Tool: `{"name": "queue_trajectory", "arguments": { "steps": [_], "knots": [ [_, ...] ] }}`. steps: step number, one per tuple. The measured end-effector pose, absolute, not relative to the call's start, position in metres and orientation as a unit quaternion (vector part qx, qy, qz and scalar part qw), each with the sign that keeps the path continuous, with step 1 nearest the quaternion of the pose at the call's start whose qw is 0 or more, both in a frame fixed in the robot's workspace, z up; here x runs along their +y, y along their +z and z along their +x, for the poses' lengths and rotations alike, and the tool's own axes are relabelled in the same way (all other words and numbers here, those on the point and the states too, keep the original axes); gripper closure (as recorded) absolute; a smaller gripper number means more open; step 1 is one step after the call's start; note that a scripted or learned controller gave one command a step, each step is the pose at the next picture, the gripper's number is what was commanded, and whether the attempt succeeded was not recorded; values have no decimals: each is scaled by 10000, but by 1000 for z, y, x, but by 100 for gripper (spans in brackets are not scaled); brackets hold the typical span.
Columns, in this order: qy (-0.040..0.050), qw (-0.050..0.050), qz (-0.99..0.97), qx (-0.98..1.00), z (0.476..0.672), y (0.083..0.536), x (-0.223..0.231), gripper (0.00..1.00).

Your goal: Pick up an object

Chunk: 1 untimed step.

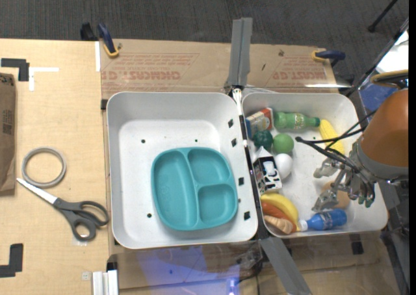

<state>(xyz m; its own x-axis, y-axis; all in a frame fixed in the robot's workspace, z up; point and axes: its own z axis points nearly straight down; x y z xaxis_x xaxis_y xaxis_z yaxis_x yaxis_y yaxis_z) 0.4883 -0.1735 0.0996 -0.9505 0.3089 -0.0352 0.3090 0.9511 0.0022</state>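
The right bin (305, 102) holds several small objects. A green bottle (296, 120) lies at the back, with a yellow corn-like piece (329, 132) to its right. A green ball (283, 143) and a white ball (283, 164) sit near the middle. A black-and-white box (268, 173) is close to the divider. A banana (281, 206), a bread-like piece (279, 225) and a blue bottle (328, 221) lie along the front wall. My gripper (320, 188) hangs over the bin's right side, just behind the blue bottle. Its fingers are spread open with bare bin floor between them.
The left bin (130, 118) holds a teal divided plate (195, 188). On the wooden bench to the left lie scissors (68, 209) and a tape roll (43, 166). A grey post (240, 50) stands behind the divider. Cables (325, 147) run across the right bin's back.
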Motion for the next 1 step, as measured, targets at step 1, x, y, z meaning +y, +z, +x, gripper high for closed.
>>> {"name": "queue_trajectory", "arguments": {
  "steps": [1],
  "knots": [
    [-2, 25, 1403, 9901, 601, 93, -189, 0]
  ]
}}
